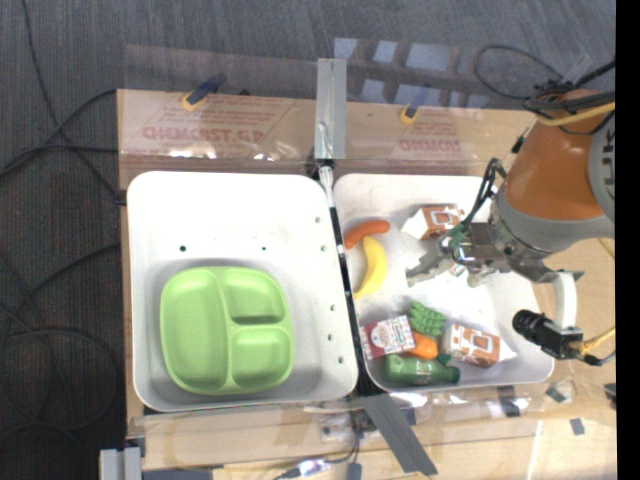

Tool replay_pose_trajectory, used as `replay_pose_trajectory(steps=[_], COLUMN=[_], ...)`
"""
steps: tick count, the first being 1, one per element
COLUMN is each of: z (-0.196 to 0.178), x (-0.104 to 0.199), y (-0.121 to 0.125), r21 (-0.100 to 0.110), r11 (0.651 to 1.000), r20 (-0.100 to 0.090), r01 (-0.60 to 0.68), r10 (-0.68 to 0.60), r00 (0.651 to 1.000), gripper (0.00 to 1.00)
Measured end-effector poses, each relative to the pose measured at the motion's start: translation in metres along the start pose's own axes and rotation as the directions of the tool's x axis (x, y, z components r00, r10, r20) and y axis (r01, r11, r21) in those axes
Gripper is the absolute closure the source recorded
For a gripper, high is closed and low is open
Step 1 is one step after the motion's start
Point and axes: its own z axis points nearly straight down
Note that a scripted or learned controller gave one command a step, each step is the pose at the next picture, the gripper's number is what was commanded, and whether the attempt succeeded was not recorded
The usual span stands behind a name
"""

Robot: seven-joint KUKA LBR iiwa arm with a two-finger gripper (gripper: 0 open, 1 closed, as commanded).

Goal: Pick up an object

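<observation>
Nearest to us, along the near wall of the right bin [540,373], we see a dark green bottle-shaped toy [420,370] lying on its side. Just beyond it sit a small red-and-white carton [388,336] to the left, an orange carrot-like piece [426,348] in the middle, and a brown-and-white carton [473,345] to the right. A green ridged toy [428,318] rests just behind the carrot piece, touching or nearly touching it.

Farther back, near the bin's left wall, we find a yellow banana [372,267] lying lengthwise, and just beyond it a red-orange sausage [365,232]. Another brown-and-white carton [439,220] lies toward the far side of the same bin, on or beside a scrap of white wrapping.

We see the gripper [428,266] reaching in from the right over the middle of the right bin, between the banana and the far carton on one side and the near cluster on the other. Its two fingers are spread apart and nothing sits between them; every object lies in the bin. Whether the fingertips touch the bin floor we cannot tell. Behind it rises the arm [560,183], its orange band broad at the right edge.

To the left, the left bin [225,203] holds a light green divided plate [228,328] in its near half, lying flat, with three compartments.
</observation>
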Motion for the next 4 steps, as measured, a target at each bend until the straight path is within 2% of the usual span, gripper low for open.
replay_pose_trajectory(steps=[1, 2, 3, 4], z=[-0.041, 0.104, 0.132, 0.132], x=[-0.021, -0.009, -0.029, -0.029], y=[-0.016, -0.024, -0.022, -0.022], r21=[-0.001, -0.004, -0.006, -0.008], r11=[0.974, 0.999, 0.994, 0.994], r20=[0.001, 0.001, -0.004, -0.004], r01=[-0.228, -0.043, -0.112, -0.112], r10=[0.228, 0.043, 0.112, 0.112], r00=[0.974, 0.999, 0.994, 0.994], gripper=[0.0, 0.0, 0.0, 0.0])
